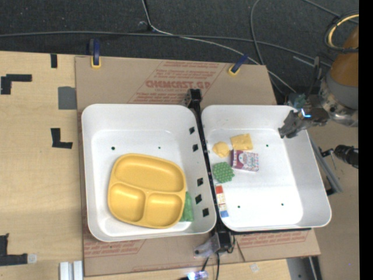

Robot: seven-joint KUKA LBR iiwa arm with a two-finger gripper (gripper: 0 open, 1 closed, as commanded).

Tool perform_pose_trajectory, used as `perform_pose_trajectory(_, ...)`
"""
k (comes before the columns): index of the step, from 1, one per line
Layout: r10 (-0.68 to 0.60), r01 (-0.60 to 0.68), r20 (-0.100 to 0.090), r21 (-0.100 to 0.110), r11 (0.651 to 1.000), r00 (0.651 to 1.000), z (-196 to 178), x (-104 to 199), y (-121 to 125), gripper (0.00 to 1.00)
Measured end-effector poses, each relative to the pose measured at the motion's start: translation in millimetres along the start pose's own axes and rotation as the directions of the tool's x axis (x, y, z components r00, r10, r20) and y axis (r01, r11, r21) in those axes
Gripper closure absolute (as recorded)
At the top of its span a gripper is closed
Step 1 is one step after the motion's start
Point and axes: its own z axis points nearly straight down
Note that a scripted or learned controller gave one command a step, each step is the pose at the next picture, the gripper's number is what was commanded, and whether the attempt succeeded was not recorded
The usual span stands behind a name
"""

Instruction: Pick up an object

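Step in hand: approach. By my judgement nothing is picked yet; I am at the edge of the work area, not over any object.

My claw (289, 127): dark, at the upper right rim of the right bin (303, 174), tipped toward the bin's inside. It holds nothing that I can see and is not at any object.

Claw opening: I cannot tell; it shows as one dark shape at this slant.

Candidate objects: all lie in the left half of the right bin, well apart from my claw. A yellow block (242, 141) sits nearest the bin's centre; a small yellow lump (221, 150) is just left of it; a purple packet (245, 160) lies just below the block; a green round piece (222, 172) sits below the lump; a red and white stick (220, 200) lies along the bin's left wall.

Left bin (93, 156): carries a yellow divided tray (147, 190), with something green (187, 209) at its right edge.

Next move, as I judge it: travel left across the right bin, settle above one object, then descend. The yellow block and purple packet lie close together, so I would need a clean centring on one.
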Motion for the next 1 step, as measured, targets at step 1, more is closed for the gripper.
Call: perform_pose_trajectory(1,-0.002,0.002,-0.002,0.008,1.0,1.0,12.4,48.8,-16.8,1.0)
